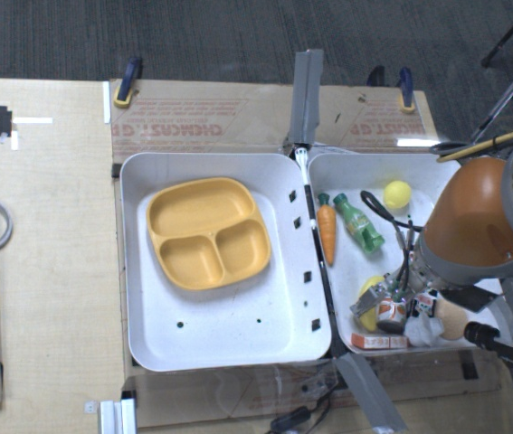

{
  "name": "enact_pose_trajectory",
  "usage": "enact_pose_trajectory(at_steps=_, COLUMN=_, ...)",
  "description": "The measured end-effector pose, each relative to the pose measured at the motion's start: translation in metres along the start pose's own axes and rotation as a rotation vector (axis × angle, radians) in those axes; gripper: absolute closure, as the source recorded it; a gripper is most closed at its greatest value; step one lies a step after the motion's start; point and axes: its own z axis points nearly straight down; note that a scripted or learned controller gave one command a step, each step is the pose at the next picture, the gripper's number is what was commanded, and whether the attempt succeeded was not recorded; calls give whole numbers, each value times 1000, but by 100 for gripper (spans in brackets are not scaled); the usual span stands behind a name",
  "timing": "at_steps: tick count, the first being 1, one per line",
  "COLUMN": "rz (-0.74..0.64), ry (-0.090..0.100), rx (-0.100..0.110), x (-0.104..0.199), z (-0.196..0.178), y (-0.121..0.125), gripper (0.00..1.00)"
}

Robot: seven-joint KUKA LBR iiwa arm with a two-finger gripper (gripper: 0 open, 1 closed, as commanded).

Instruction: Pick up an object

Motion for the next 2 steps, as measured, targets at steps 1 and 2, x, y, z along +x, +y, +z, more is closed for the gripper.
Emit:
enact_pose_trajectory(at_steps=1, rz=4, ry=1, rx=0, x=0, z=-8, y=0, gripper=100)
enact_pose_trajectory(at_steps=2, rz=141, ry=-2, rx=1, x=-13, z=-137, y=61, gripper=100)
